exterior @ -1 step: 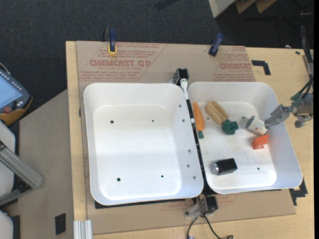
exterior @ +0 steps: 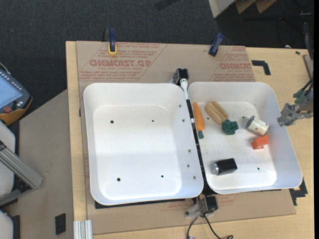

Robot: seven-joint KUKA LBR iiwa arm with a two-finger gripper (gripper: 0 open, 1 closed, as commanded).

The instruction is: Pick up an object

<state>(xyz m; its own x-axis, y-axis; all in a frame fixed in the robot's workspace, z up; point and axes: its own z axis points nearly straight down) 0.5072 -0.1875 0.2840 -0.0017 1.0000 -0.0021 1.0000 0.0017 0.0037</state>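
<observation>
Pincer (exterior: pixel 290 114): you are seeing it hovering at the right bin's (exterior: pixel 279 96) outer rim; whether it is open, I cannot tell.
Nearest things: white cylinder (exterior: pixel 257 126) and orange block (exterior: pixel 260 142) are lying just inward of the pincer.
Risk: you are risking a rim strike or nudging both aside.

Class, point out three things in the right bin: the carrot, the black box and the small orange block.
carrot (exterior: pixel 198 118), camera view, middle of its orange body
black box (exterior: pixel 227 166), camera view, its top face
orange block (exterior: pixel 260 142), camera view, its centre

Gripper (exterior: pixel 290 114): grey metal, thin teal cable above.
</observation>
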